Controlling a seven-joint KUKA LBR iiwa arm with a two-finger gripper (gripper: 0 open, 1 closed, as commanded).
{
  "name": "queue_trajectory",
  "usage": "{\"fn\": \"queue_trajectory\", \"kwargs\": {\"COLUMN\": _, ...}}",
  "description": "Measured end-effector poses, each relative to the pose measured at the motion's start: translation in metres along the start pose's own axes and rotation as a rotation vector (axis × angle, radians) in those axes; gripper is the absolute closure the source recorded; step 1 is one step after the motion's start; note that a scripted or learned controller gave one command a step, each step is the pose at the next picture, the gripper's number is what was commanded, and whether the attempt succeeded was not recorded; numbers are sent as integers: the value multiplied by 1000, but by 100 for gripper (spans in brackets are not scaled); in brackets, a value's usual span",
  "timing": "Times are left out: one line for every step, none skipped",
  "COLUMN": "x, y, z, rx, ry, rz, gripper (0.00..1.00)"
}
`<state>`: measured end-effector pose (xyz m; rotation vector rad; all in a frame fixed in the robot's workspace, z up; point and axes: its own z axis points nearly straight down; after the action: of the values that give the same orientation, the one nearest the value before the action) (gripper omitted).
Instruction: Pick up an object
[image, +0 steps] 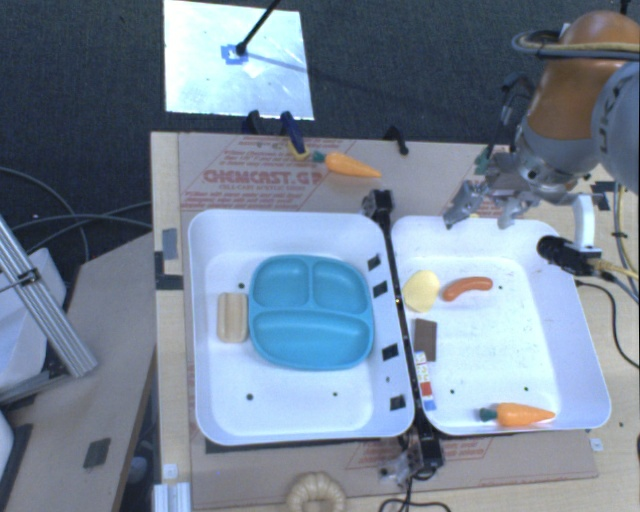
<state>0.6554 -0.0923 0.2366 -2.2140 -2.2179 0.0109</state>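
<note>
Over right bin's (560, 330) far rim, gripper (487, 205) hangs with jaws spread, holding nothing; sausage (467, 288), lemon (421, 291) sit close below, near divider; risk: jaws clip rim, or nudge sausage so it rolls clear

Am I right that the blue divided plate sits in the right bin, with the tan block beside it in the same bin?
Not quite: the camera view shows the blue divided plate in the left bin, not the right one. The rest holds: the tan block lies beside it in the same bin.
</note>
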Motion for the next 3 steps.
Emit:
{"fn": "queue_trajectory", "kwargs": {"x": 0, "y": 2, "z": -8, "rx": -12, "ry": -1, "rz": -2, "gripper": 0}}
{"fn": "queue_trajectory", "kwargs": {"x": 4, "y": 5, "z": 54, "rx": -7, "ry": -1, "rz": -2, "gripper": 0}}
{"fn": "queue_trajectory", "kwargs": {"x": 1, "y": -1, "z": 99, "rx": -8, "ry": -1, "rz": 0, "gripper": 0}}
